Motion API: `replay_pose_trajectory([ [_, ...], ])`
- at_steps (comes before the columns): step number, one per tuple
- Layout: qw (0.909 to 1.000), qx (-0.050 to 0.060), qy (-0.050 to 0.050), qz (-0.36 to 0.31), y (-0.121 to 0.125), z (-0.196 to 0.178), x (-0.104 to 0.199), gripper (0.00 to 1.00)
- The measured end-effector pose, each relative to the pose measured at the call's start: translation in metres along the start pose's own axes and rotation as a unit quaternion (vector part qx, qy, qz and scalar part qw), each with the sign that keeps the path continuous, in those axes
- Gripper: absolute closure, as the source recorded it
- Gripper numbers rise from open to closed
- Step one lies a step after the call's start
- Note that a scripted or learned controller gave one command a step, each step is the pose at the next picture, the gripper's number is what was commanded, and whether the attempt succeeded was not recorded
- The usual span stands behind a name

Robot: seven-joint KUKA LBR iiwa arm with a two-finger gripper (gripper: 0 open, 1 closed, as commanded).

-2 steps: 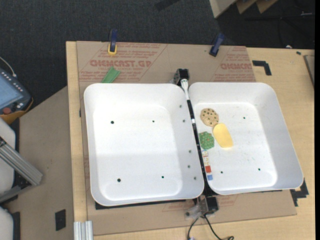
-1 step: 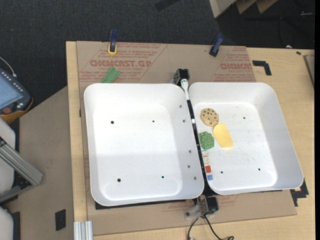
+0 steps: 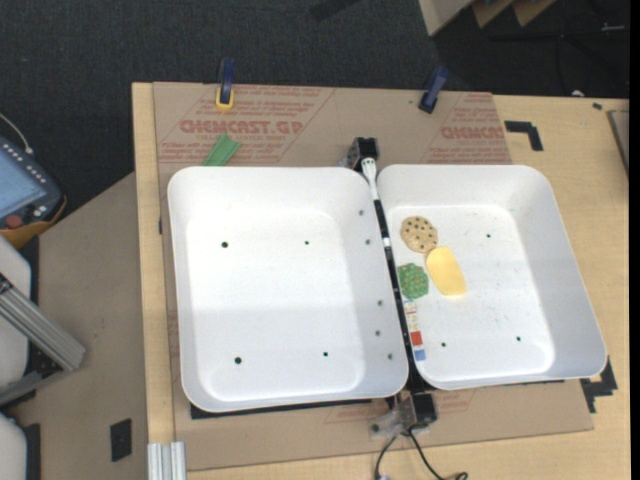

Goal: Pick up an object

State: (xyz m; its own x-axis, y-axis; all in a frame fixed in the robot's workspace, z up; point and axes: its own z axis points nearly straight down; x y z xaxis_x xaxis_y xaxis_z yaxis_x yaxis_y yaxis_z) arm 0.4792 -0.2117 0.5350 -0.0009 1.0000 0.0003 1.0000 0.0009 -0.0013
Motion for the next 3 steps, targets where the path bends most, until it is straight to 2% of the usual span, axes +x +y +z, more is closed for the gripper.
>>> replay_pose_trajectory([
  [1,1.0,0.0,0.0,0.0,0.0,-0.001,0.01,1.0],
  [2,1.0,-0.002,-0.002,0.002,0.0,0.0,-0.013,1.0],
  [3,1.0,-0.002,-0.002,0.0,0.0,-0.001,-0.012,1.0],
])
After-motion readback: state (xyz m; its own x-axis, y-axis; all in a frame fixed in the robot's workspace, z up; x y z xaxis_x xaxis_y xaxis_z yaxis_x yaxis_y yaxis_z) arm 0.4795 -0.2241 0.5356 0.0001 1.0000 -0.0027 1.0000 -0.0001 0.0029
